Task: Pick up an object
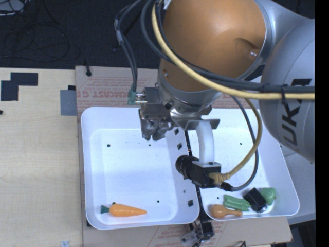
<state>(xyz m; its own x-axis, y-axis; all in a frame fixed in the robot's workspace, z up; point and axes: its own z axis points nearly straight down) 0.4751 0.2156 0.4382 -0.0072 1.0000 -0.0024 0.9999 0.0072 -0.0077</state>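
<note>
The gripper [154,130] hangs over the top edge of the left bin [95,138], near the wall shared with the right bin [285,179]. It looks like a dark block under the wrist, and its fingers are too hard to make out to say whether they are spread or closed; nothing can be seen in its grasp. Just above it sits the grey wrist, then the big orange band [211,30] swelling across the top of the view, with yellow and black cables [154,30] looping around it.

Down in the left bin, well apart from the gripper, a carrot [126,210] lies flat along the near wall, tip pointing right.

Over in the right bin's near corner, a cluster: a green pod [236,202], a small orange gourd [224,211] just below it, a black block [255,198] beside them, and a green piece [268,193] touching the block's far side.
</note>
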